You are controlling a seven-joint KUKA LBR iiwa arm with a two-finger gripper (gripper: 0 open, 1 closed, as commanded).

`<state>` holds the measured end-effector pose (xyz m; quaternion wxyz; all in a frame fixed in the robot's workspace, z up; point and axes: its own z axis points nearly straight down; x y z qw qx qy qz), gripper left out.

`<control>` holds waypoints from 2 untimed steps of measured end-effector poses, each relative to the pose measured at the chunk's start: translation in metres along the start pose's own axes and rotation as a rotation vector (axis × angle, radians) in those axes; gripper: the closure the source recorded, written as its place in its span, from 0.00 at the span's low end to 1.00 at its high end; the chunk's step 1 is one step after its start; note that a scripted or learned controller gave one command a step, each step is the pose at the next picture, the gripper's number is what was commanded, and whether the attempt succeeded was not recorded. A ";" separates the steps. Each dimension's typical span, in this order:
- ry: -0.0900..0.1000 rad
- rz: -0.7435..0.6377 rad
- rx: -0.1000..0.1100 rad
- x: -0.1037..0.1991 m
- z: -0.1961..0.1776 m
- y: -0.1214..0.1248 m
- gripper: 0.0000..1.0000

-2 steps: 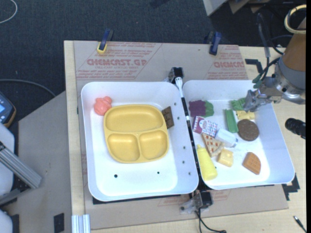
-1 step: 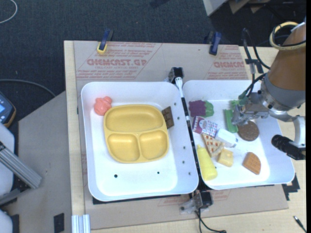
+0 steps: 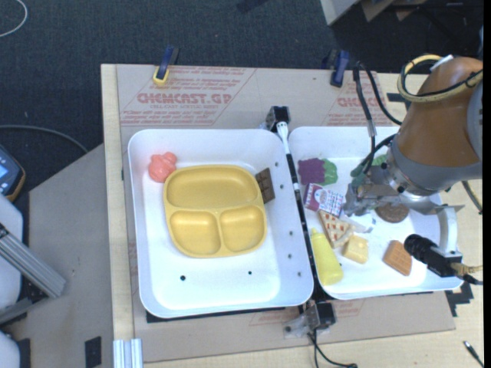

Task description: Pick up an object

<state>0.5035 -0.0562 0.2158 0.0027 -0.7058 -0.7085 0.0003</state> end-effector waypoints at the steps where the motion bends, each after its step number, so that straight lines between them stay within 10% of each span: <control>1: -0.001 0.003 0.000 0.021 -0.001 -0.023 1.00; 2: -0.005 0.004 -0.006 0.009 -0.004 -0.013 1.00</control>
